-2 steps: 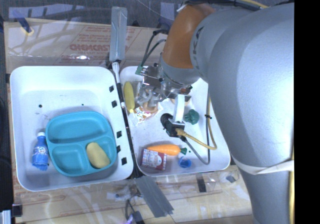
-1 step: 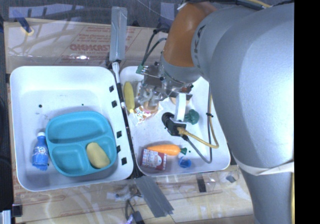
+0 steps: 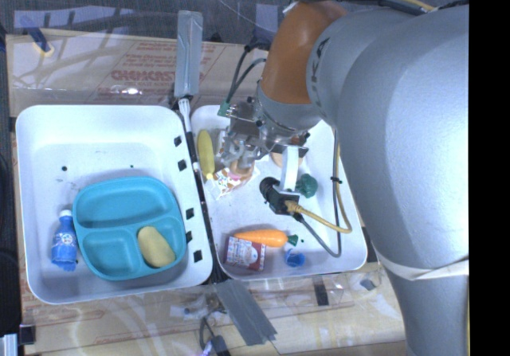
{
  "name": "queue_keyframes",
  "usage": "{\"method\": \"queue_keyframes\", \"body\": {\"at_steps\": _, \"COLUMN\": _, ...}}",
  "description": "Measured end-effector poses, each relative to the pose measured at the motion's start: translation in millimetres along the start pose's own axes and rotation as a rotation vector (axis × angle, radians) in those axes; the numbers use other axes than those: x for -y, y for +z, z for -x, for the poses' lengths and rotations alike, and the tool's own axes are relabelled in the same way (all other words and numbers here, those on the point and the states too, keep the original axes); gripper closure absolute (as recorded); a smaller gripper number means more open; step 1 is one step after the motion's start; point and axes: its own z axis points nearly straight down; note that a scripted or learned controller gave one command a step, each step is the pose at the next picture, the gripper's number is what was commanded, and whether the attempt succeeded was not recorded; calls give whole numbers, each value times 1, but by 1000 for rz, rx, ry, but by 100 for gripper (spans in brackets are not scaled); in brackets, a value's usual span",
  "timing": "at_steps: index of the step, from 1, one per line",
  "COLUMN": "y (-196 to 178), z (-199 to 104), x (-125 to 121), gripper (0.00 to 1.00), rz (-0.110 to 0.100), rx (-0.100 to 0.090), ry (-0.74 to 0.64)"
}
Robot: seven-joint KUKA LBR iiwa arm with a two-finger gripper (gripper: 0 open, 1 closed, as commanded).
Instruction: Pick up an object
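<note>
My gripper (image 3: 237, 154) reaches down into the right bin (image 3: 351, 255), near its upper left part. It hangs just right of a long yellow item (image 3: 205, 152) that lies along the bin's left wall. A small red and white packet (image 3: 225, 181) lies right under the gripper. An orange carrot (image 3: 260, 237) rests on a red can (image 3: 244, 255) at the bin's front. A small blue item (image 3: 295, 259) sits beside them. A green item (image 3: 307, 185) lies at the right, partly hidden by the wrist.
The left bin (image 3: 48, 131) holds a teal divided tray (image 3: 119, 207) with a yellow oval item (image 3: 157, 245) in its front right compartment. A blue bottle (image 3: 64, 241) stands by the tray's left side. My arm covers the right bin's far right part.
</note>
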Motion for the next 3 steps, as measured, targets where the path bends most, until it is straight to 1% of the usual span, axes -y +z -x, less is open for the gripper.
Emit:
{"method": "queue_keyframes", "body": {"at_steps": 1, "y": 27, "z": -23, "x": -23, "gripper": 100, "rz": 24, "rx": -17, "ry": 77}}
{"method": "queue_keyframes", "body": {"at_steps": 2, "y": 25, "z": 9, "x": -53, "gripper": 100, "rz": 35, "rx": -12, "ry": -325}}
{"method": "queue_keyframes", "body": {"at_steps": 3, "y": 27, "z": 18, "x": -31, "gripper": 100, "rz": 27, "rx": -14, "ry": -232}}
